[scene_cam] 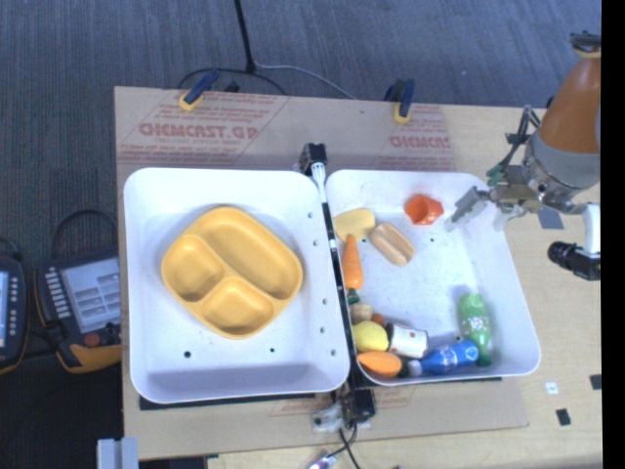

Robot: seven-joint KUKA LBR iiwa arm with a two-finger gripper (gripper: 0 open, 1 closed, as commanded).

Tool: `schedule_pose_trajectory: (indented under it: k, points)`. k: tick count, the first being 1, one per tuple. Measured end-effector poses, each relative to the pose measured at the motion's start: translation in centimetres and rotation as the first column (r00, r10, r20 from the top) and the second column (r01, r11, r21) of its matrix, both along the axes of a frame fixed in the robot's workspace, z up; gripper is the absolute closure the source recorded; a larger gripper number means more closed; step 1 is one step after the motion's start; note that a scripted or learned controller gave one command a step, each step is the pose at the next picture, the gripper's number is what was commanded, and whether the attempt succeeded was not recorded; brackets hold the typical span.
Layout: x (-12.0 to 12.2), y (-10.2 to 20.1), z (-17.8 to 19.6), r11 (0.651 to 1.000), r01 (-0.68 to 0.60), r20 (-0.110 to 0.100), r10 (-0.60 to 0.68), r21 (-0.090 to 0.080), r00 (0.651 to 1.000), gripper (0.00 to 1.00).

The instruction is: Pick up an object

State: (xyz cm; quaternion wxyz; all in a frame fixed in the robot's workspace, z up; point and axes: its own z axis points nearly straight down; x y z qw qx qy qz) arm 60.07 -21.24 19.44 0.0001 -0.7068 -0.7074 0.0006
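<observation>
Red block lettering is printed on the brown board (pixel 293 125) that covers the desk (pixel 571 360): it seems to read "CHEMCAST GP" at the left, and the same stamp repeats, mostly blurred, at the right. Two clamps, a blue and yellow one (pixel 198 89) and a second one (pixel 400 101), grip the board's far edge.

The left bin (pixel 156 360) is smooth white plastic and holds a glossy yellow tray (pixel 231 271) with three rounded compartments. The right bin (pixel 518 301) carries small toy-like pieces: an orange-red cup shape (pixel 424 208), a tan bun-like roll (pixel 392 243), a pale yellow lump (pixel 354 223), a tapered carrot (pixel 352 263), a lemon (pixel 370 337), a green bottle (pixel 474 317) and a blue bottle (pixel 451 357), whose labels are too small to read.

The tool (pixel 467 207) hangs over the right bin's far right corner, near the cup shape; whether its fingers are wide or narrow cannot be told.
</observation>
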Motion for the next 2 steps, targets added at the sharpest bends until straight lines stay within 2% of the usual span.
schedule_pose_trajectory:
  k: [1,2]
  points:
    - [-4.4,-0.9,-8.5,0.984,-0.18,-0.002,0.18,0.005,0.984,0.0]
    - [-10.1,-0.3,-9.9,0.933,-0.359,0.03,0.36,-0.025,0.933,0.0]
